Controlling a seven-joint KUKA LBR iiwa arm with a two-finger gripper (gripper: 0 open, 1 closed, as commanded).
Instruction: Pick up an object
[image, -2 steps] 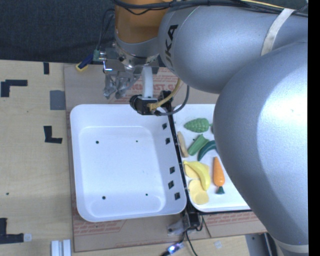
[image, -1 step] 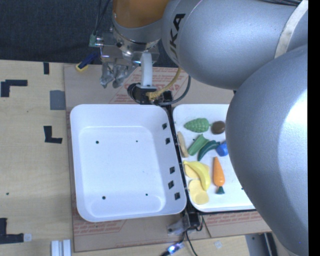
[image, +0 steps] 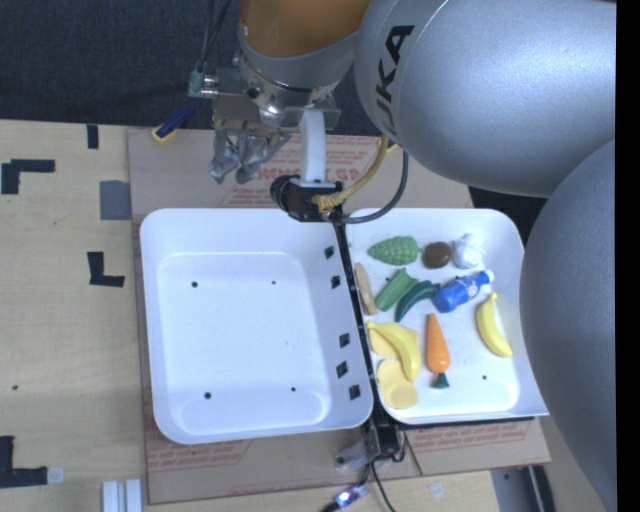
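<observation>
Camera view: "KUKA" lettering on arm (image: 480, 80); claw (image: 240, 160) state cannot tell.

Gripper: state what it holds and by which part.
Nothing is held. The gripper hangs above the bench beyond the left bin, with nothing between its fingers; the toys, like the carrot, lie in the right bin.

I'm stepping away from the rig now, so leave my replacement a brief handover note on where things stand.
Gripper: raised behind the left bin, over the cardboard, holding nothing.
Things: all in the right bin: carrot, two bananas, blue bottle, green leafy piece, green pods, brown piece, white piece.
Done: nothing picked.
Left: reach into the right bin, grasp one item, lift.
</observation>
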